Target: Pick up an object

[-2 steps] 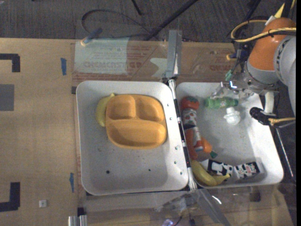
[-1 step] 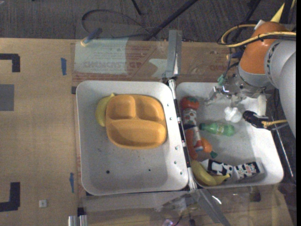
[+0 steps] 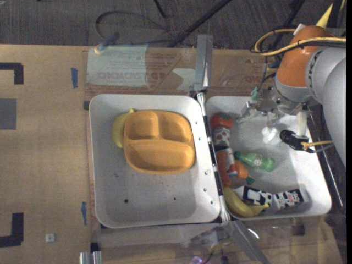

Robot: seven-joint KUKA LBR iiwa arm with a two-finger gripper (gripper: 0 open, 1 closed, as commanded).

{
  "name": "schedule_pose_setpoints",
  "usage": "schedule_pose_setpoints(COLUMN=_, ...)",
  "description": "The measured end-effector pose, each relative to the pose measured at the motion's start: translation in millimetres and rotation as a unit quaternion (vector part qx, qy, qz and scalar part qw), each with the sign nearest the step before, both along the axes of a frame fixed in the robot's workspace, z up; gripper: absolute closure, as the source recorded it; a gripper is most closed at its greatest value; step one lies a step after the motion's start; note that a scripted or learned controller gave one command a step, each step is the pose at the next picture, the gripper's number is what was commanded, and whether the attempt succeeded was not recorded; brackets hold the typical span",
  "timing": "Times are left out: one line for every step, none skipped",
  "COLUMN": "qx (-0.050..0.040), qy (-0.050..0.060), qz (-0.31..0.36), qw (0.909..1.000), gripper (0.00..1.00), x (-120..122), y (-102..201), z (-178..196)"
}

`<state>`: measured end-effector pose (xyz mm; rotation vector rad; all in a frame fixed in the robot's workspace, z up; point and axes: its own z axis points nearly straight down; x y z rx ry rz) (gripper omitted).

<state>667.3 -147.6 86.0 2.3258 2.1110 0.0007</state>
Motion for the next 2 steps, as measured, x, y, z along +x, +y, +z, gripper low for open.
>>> schedule_pose_setpoints(qx=0.0002, qy=0.0, qz=-0.023, qw=0.9997, gripper=0.0, x=-66, y=-7, z=-1)
schedule_pose_setpoints(qx=-0.0006, qy=-0.003, qz=-0.024, qw=0.9997, gripper=1.0, x=-64, y=-8, z=11)
